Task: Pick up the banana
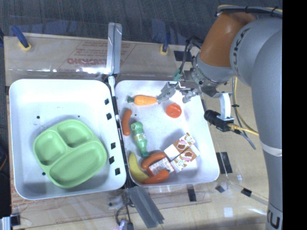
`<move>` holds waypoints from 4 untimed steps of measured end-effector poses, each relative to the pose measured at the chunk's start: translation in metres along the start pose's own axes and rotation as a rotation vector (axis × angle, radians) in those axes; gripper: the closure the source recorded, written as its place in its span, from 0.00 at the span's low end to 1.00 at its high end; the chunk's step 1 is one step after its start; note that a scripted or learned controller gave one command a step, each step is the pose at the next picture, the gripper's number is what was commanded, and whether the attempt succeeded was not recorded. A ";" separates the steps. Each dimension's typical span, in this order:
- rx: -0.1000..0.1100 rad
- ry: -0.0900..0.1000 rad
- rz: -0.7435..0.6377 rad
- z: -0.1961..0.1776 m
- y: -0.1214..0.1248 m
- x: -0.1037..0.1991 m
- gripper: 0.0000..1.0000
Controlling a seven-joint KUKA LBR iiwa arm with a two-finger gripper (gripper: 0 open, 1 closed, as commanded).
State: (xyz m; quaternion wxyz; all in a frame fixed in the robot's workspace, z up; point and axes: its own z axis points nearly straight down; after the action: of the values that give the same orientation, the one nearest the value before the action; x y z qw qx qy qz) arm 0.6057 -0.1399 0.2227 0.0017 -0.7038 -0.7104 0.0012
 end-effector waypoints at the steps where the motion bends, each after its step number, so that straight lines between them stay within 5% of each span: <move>1: 0.000 0.000 -0.238 0.094 -0.064 0.040 0.00; 2: -0.002 0.000 -0.519 0.132 -0.114 0.045 0.00; 3: -0.004 -0.003 -0.675 0.031 -0.087 0.080 0.00; 4: 0.000 -0.001 -0.938 0.032 -0.118 0.149 0.00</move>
State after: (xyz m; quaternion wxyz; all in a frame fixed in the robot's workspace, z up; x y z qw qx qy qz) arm 0.4862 0.0082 0.1912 0.0017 -0.3065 -0.9519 0.0005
